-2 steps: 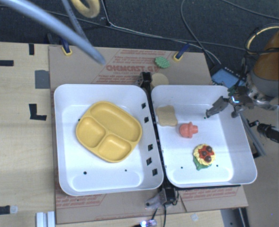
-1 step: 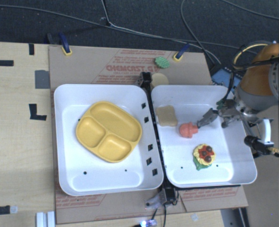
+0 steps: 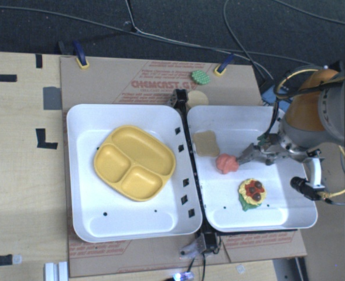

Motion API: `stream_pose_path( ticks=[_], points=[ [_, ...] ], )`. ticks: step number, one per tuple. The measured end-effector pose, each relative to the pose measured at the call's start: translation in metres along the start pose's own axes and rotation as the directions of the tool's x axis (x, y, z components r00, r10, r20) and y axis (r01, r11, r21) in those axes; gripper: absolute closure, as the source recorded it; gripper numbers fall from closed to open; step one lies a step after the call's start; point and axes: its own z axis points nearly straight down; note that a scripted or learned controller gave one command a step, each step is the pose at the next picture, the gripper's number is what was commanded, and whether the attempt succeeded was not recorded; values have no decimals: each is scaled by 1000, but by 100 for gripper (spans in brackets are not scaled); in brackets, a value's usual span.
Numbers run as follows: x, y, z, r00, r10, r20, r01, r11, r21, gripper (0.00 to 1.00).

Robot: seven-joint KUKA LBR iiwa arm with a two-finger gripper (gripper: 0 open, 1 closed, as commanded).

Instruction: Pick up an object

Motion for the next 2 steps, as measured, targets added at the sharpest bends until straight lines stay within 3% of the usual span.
stream_pose_path(
  ticks=[1, 2],
  points=[
    [0, 1, -14, 1000, -1, 0, 1, 1000, -3, 100],
    [7, 7, -59, 1000, -1, -2, 1, 1000, -5, 100]
  ],
)
